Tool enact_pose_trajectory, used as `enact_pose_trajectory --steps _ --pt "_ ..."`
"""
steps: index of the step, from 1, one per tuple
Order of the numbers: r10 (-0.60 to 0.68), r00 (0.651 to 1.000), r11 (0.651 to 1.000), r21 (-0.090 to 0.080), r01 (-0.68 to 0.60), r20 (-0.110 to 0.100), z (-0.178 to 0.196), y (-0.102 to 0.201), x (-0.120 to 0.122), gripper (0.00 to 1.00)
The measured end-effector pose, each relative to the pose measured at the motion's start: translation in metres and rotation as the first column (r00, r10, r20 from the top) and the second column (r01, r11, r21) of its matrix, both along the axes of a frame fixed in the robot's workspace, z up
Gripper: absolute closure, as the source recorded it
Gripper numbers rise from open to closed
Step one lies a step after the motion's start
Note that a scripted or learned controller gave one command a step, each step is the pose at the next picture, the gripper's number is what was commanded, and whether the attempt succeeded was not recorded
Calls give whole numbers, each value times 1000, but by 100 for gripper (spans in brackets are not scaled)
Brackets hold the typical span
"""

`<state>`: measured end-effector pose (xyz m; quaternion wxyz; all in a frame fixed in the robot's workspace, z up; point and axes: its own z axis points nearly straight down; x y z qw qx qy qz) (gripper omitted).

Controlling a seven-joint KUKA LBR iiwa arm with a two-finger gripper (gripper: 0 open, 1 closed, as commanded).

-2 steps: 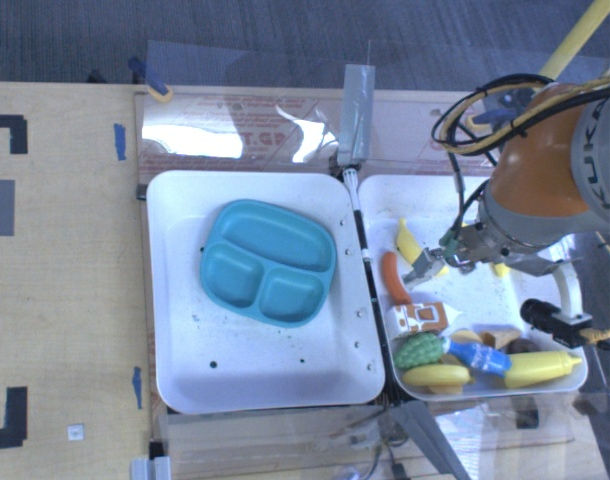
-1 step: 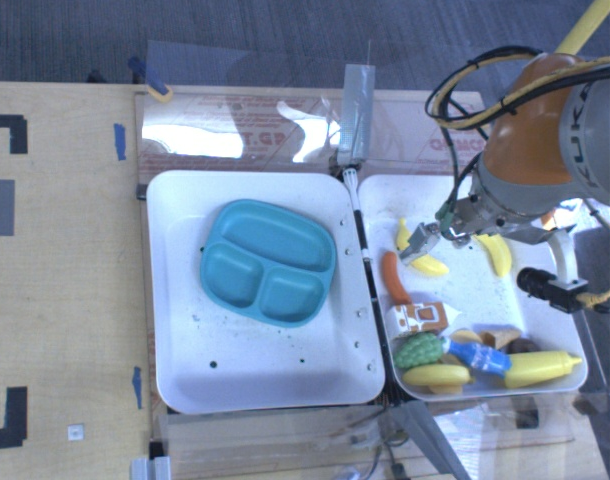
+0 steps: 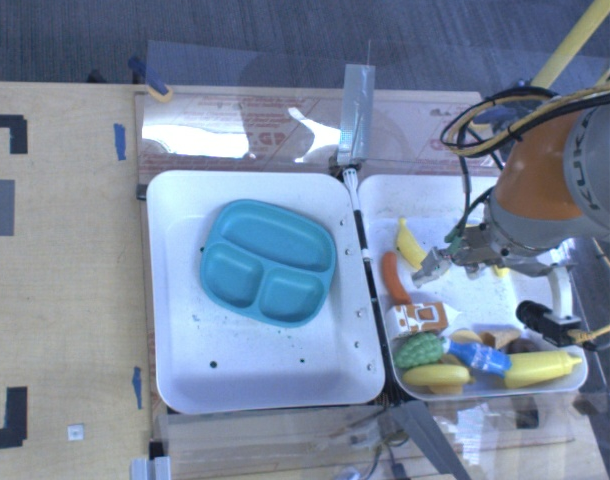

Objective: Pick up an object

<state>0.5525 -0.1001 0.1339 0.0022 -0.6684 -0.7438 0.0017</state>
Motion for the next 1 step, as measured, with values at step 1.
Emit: enact_pose_trajectory --steps 1 --pt "59 998 998 -2 -59 9 17 2 10 0"
